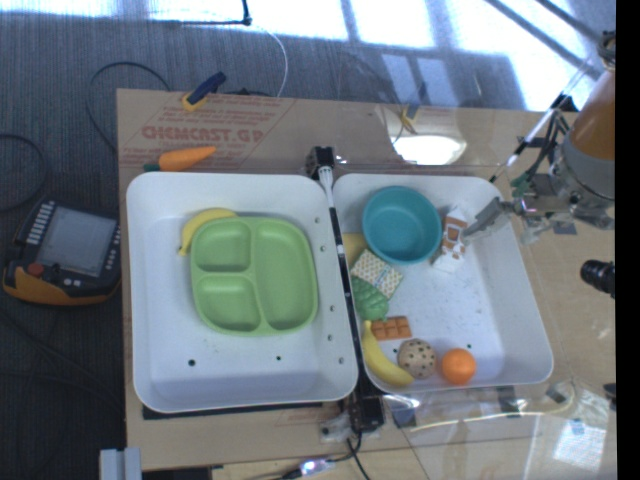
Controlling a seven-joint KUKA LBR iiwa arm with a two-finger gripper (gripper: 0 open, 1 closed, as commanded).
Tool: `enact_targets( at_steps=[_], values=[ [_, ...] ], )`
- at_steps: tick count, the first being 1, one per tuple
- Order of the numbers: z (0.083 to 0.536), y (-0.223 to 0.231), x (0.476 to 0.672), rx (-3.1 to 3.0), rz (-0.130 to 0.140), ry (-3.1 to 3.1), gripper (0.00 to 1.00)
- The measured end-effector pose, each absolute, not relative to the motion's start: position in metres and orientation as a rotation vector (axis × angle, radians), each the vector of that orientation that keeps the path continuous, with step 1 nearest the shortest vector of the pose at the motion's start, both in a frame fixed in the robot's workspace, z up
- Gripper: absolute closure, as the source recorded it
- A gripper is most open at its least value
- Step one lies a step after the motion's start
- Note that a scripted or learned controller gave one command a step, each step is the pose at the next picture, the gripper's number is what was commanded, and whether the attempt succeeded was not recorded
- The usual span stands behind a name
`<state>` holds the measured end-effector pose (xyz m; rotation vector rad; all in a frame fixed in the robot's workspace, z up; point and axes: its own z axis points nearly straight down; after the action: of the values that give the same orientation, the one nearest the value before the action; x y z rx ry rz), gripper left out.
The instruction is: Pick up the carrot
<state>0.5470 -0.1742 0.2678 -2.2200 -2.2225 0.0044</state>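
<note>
Carrot lies on the bench beyond the left bin's far-left corner. Gripper, jaw state indeterminable, must cross both bins.

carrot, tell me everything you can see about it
The carrot is a small orange piece, smooth like a plastic toy, thicker at its left end and tapering to the right. It lies on its side, nearly level in the camera view, on the brown board outside the bins, just past the far left corner of the left bin. It looks whole. Nothing seems to touch it but the board; the gripper is far off over the right bin.
</note>
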Motion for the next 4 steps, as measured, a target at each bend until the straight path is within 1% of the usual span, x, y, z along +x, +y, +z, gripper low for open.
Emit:
enact_targets(
  at_steps=[1,2,3,4],
  values=[
    [0.21,-0.143,0.493,-2.206,0.01,-2.226,0.0],
    [0.234,-0.172,0.484,-1.977,0.004,-2.445,0.0],
    [0.178,-0.159,0.483,-1.559,0.002,-2.722,0.0],
    [0.179,-0.153,0.484,-1.166,0.0,-2.916,0.0]
  ],
)
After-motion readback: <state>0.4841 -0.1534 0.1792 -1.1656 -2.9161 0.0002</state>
